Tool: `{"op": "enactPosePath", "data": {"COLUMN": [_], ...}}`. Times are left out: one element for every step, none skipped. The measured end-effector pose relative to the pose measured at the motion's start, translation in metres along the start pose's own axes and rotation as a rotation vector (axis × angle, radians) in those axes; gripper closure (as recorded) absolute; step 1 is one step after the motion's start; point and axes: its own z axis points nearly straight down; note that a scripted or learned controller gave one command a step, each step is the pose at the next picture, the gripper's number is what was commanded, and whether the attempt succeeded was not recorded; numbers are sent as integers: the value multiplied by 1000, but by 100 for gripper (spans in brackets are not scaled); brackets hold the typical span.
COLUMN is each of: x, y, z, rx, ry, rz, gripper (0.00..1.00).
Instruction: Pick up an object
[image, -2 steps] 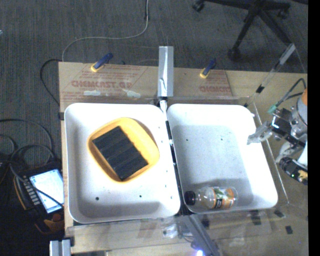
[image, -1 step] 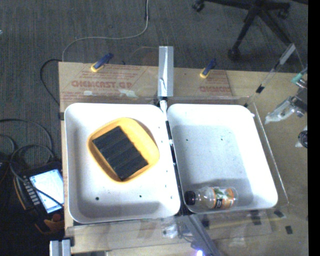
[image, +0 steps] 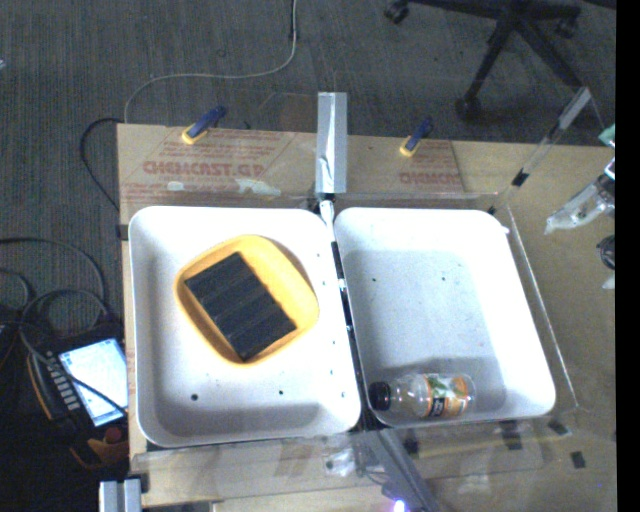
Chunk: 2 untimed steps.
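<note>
Red print on the clear sheet (image: 215, 165) behind the left bin reads approx. "CHEMCAST GP", seen mirrored/faint, so spelling not certain. Same red lettering on the sheet (image: 432, 176) behind the right bin, too cropped & washed out to read. Bottle (image: 425, 394) in the right bin has an orange label w/ print, too small to make out. Tablet screen (image: 92, 378) on the floor at left is lit; nothing legible.

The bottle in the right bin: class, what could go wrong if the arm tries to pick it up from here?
1. The bottle lies on its side, so it may roll away under contact.
2. It rests against the right bin's near wall, leaving little room for a claw on that side.
3. Its clear, round body may slip from a grip.
</note>
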Motion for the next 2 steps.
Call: {"op": "enactPosePath", "data": {"x": [45, 42], "y": [-54, -50], "z": [75, 114], "rx": [5, 4], "ry": [0, 0], "rz": [69, 489], "gripper": [0, 0]}}
